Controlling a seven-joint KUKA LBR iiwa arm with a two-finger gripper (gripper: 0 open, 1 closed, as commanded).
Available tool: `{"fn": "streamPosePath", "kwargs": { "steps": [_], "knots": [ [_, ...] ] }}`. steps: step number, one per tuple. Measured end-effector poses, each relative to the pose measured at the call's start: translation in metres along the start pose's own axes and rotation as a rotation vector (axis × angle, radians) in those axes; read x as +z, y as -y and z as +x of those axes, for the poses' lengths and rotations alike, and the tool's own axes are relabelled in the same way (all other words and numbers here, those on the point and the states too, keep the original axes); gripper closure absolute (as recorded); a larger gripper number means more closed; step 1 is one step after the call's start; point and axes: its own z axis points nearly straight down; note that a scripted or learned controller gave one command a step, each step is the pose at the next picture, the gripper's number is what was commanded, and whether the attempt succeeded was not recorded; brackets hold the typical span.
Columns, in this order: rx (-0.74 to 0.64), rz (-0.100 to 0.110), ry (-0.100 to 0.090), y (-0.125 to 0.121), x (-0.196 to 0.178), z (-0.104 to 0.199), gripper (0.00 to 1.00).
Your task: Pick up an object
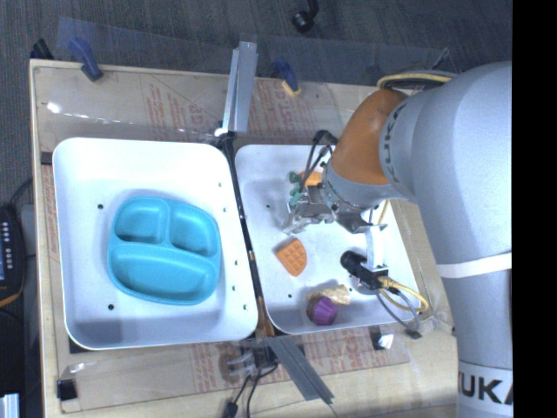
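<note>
In the right bin (261, 259), my gripper (302, 213) reaches down from under the orange band, its metal fingers low over the bin floor near the upper middle. An orange waffle-textured piece (292, 256) lies just below the fingertips, apart from them. Further down sit a purple object (323, 311) and a small tan object (337, 294) touching it. A small green-and-orange bit (305, 179) shows next to the wrist, partly hidden by it. I see nothing between the fingers.
The left bin (78, 172) holds a blue divided tray (165, 249). A black fitting with yellow cable (374, 279) hangs off the arm over the right bin's right side. The big grey arm covers the bench's right part.
</note>
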Motion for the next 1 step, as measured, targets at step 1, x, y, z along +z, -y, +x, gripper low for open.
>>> {"fn": "streamPosePath", "kwargs": {
  "steps": [1],
  "knots": [
    [0.0, 0.0, 0.0, 0.0, 0.0, -0.0001, 0.0]
  ]
}}
